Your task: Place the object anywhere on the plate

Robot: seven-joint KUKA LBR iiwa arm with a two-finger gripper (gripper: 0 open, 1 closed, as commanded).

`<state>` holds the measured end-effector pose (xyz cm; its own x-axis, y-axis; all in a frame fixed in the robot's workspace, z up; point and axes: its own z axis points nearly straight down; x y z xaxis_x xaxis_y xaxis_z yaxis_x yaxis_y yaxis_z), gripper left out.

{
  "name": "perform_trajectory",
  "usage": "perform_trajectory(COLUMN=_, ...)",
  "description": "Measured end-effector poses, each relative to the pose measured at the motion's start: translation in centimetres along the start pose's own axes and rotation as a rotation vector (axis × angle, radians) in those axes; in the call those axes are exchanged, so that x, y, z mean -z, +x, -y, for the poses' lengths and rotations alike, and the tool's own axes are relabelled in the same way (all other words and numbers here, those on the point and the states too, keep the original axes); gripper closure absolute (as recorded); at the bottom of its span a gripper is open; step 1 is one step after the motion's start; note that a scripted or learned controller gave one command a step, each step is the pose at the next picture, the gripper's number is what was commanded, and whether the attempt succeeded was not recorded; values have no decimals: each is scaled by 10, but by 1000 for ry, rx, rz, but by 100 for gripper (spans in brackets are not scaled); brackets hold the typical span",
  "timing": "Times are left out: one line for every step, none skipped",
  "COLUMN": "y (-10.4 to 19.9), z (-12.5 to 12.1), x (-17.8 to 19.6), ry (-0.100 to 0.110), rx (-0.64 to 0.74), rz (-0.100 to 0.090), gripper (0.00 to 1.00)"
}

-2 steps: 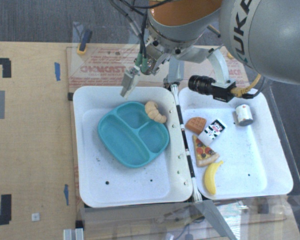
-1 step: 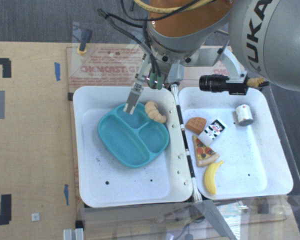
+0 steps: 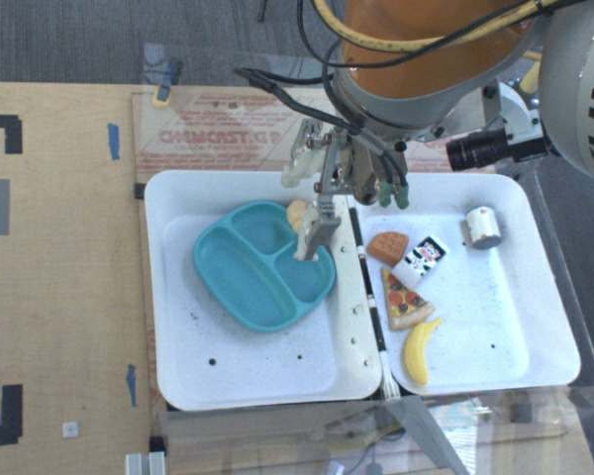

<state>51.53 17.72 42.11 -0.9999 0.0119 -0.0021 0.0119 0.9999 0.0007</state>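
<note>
Plate (image 3: 262,275) in left bin (image 3: 178,364), toward its right edge. Right bin (image 3: 535,344): can (image 3: 482,227) near back edge; toast (image 3: 388,246), carton (image 3: 422,259), pizza (image 3: 406,303), banana (image 3: 418,350) along left edge, back to front.

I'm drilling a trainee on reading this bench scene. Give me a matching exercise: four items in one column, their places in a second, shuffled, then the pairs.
Items:
1. teal divided plate
2. banana
3. small silver can
4. pizza slice

Places:
A. far right part of the right bin
B. left bin
C. near edge of the right bin, nearest the camera
D. right bin, between the milk carton and the banana

Pairs: 1-B, 2-C, 3-A, 4-D
</note>
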Motion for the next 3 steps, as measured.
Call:
perform_trajectory(y=-1, z=-2, x=12, ry=-3, rx=2, rz=9, gripper=100)
perform_trajectory(y=6, z=31, x=-90, ry=0, rx=-174, rz=1, gripper=100)
perform_trajectory(y=-30, z=27, x=-178, ry=-1, rx=-252, rz=0, gripper=100)
